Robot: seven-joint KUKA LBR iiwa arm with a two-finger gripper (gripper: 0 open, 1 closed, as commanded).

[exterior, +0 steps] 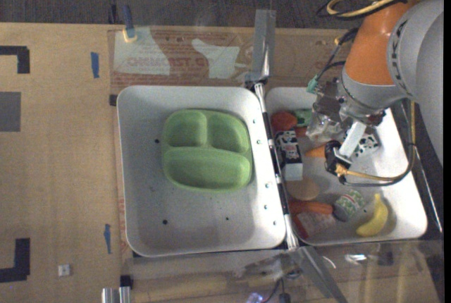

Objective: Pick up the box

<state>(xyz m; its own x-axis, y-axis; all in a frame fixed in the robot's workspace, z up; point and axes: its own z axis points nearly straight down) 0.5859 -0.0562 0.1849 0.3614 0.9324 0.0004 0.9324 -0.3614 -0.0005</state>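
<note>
Though partly hidden, end effector (330, 131) indistinct.

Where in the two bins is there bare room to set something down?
Left bin: bare floor around the green tray, widest below it. Right bin: crowded along its left wall by the box, carrot and banana; bare near its right wall.

Soft, even light is falling from above. The left white bin (141, 153) is looking bright, with faint shadows lying inside its walls. Everything around it is looking a little blurry and grainy
</note>
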